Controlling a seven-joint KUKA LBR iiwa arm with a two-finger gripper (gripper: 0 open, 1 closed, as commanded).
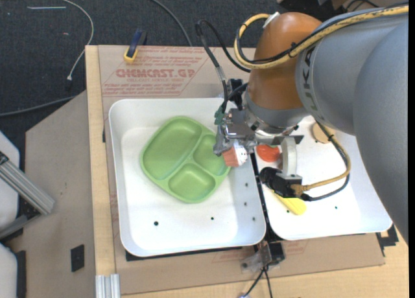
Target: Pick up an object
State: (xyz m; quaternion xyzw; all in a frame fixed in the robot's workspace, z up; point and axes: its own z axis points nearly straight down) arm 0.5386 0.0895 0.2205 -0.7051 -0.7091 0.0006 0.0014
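A green divided plate lies in the left white bin, its right rim close to the wall between the bins. My gripper hangs over that right rim, near the divider. A small orange and white piece sits just below the gripper tip, at the plate's edge; whether the gripper grasps it is unclear. The grey arm with its orange band covers much of the right bin.
In the right bin lie an orange thing next to the wrist, a yellow piece near the front, and a tan object partly under the arm. A cardboard sheet lies behind the bins.
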